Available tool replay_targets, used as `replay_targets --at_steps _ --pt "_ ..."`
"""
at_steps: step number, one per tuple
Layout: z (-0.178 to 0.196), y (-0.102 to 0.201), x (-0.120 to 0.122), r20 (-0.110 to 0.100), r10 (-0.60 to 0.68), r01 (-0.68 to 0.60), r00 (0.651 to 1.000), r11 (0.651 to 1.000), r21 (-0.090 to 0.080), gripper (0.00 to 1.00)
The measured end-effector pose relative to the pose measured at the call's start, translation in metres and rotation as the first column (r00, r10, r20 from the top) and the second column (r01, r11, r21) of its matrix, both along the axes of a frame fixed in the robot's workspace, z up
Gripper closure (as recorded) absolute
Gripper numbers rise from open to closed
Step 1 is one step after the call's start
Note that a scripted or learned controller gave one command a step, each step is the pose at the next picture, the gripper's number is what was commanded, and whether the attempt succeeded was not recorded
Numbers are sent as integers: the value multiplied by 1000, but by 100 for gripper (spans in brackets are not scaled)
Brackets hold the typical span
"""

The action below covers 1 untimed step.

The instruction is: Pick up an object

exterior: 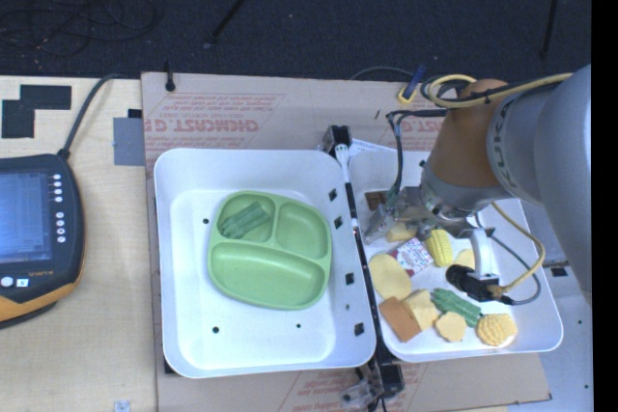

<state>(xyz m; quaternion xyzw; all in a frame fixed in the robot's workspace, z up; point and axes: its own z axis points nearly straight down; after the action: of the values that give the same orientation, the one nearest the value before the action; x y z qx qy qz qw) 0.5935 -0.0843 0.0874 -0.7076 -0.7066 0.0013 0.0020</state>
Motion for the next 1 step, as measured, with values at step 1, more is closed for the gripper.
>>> replay_targets --at_steps 1 --pt "9 0 2 -1 -2 2 1000 1000 2 100"
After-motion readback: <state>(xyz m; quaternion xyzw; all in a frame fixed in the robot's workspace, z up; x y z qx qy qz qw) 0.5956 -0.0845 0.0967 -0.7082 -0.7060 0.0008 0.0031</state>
